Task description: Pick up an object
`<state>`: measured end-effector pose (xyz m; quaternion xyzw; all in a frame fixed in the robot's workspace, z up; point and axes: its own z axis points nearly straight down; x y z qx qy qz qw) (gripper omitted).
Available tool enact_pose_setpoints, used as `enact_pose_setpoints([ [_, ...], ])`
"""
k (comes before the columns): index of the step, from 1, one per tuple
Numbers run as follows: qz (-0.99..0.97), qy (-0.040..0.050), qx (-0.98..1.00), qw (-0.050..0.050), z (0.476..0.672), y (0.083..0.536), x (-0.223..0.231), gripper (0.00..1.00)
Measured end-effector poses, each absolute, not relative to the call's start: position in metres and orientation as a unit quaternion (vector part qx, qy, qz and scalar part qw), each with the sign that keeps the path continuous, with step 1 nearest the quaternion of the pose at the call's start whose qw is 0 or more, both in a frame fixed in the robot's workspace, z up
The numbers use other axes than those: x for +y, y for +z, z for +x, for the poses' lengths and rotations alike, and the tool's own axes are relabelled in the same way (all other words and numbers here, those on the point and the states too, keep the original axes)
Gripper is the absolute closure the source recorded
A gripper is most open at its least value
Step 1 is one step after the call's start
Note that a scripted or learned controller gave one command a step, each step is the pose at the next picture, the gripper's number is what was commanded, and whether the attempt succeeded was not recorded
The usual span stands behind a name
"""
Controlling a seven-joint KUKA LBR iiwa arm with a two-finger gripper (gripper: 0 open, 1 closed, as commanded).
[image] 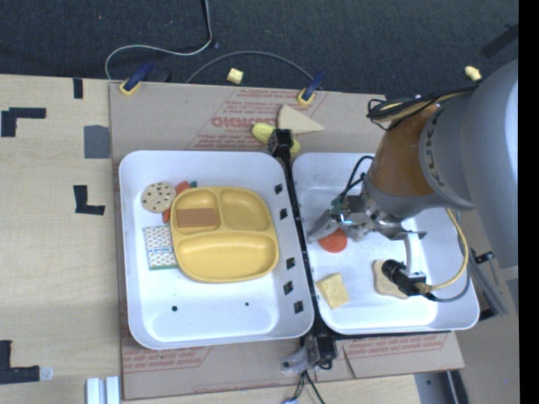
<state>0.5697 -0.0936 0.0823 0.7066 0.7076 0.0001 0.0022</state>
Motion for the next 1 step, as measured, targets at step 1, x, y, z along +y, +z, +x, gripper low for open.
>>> enact_pose_setpoints([
  [1,0.707,0.0009,0.707,0.003,0.5721,0.0972,-0.0949,1.00],
])
